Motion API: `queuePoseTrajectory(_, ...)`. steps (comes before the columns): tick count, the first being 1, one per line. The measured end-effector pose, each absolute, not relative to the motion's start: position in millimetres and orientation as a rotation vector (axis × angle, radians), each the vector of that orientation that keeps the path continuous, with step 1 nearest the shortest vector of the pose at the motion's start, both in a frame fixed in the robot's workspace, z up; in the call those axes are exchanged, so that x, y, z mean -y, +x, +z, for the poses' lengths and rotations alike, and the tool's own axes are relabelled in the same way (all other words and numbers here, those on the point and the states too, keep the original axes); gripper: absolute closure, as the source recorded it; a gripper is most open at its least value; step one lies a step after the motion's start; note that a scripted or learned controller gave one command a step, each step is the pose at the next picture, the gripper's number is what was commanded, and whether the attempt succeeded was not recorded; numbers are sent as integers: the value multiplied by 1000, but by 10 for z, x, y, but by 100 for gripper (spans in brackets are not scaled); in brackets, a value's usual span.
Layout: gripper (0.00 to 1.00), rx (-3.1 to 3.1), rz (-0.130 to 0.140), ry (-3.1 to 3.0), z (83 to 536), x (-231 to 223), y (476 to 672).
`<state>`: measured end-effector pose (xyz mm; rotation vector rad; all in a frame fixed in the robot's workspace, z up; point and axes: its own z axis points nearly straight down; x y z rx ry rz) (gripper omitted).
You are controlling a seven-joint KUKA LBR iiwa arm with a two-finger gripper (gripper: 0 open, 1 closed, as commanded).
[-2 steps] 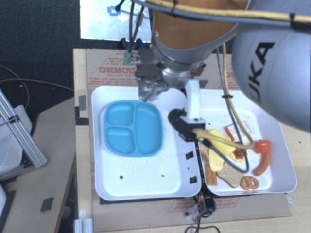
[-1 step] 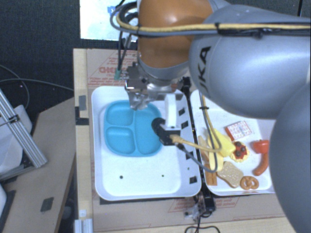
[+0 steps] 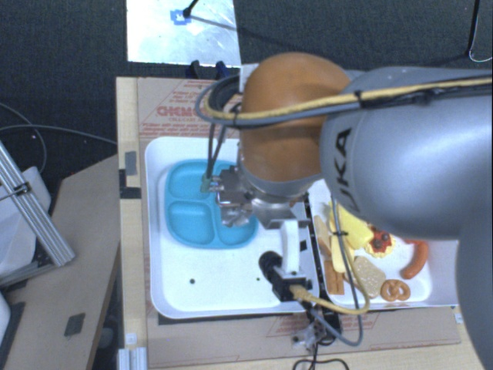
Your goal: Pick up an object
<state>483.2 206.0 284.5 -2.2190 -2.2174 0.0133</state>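
the bench (image 3: 132, 230) is seen as a tan board, topped by brown cardboard (image 3: 166, 102) printed with red lettering too blurred to be read. dark floor surrounds it, with a shiny metal sheet (image 3: 181, 18) behind and an aluminium frame (image 3: 31, 214) at the far side. white letters "ka" are read on the grey arm (image 3: 400, 153).

two white bins are set side by side. in the left bin (image 3: 204, 295) a blue divided tray (image 3: 200, 206) is lying. in the right bin (image 3: 420, 295) toy food is gathered: a yellow piece (image 3: 356, 226), a red sausage (image 3: 416, 260), a pretzel (image 3: 395, 290) and a cracker (image 3: 368, 272).

the gripper (image 3: 235, 214) is placed over the blue tray's near edge; whether it is open or closed cannot be told.
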Motion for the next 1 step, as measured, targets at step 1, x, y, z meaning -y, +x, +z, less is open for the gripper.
queuePoseTrajectory(1,100,2233,-33,-2218,5160,-2351,4869)
